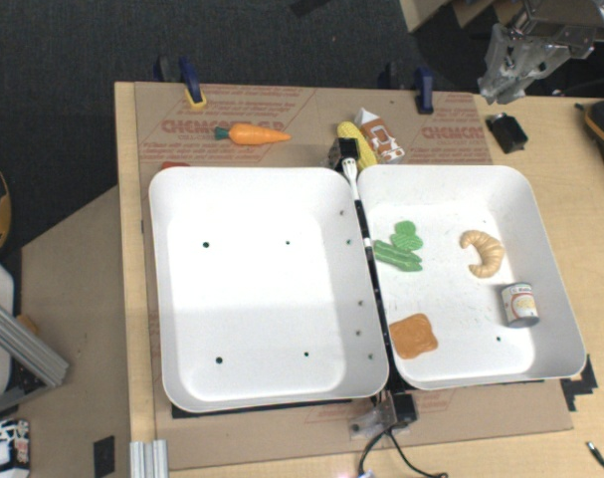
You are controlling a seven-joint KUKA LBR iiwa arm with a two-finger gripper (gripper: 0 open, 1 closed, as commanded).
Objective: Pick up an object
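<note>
Camera view, single frame. You will find the gripper [503, 76] at the top right, above the bench and past the far edge of the right bin [540, 217], well apart from everything in it. Its metal fingers hang down toward the board; whether they stand wide or narrow you cannot tell from this angle, and nothing shows between them.

Right bin contents, for your pick:
- green toy vegetable [401, 247], near the bin's left wall
- croissant [484, 251], right of centre
- small can [520, 304] lying near the right wall, just below the croissant
- brown toast-like piece [413, 336] near the front left corner

Left bin [172, 267] shows bare white floor with four dark dots.

Outside the bins, on the cardboard behind them: a carrot [252, 135], and a yellow banana-like toy [353, 139] beside a small brown carton [381, 139].
</note>
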